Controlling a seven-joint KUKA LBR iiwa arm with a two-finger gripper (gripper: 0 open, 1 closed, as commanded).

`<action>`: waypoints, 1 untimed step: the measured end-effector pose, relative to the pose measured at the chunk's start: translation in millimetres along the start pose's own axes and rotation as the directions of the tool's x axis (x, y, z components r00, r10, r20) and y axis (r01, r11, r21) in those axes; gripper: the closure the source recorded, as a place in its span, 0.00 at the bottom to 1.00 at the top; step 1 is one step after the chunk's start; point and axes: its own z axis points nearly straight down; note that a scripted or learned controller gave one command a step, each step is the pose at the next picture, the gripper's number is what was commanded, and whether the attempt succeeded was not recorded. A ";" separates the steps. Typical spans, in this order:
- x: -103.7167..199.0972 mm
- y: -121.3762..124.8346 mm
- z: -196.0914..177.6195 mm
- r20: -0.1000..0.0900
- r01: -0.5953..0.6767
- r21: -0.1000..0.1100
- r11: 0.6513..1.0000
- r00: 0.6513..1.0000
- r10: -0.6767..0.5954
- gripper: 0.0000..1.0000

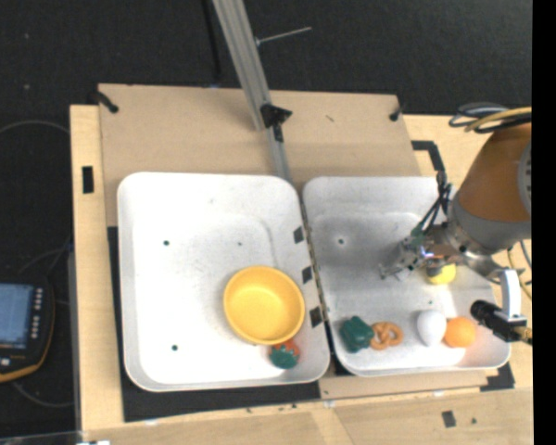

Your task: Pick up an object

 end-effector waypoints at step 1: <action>-1.4 -0.1 42.9 0.002 0.000 -0.001 1.000 1.000 0.000 0.00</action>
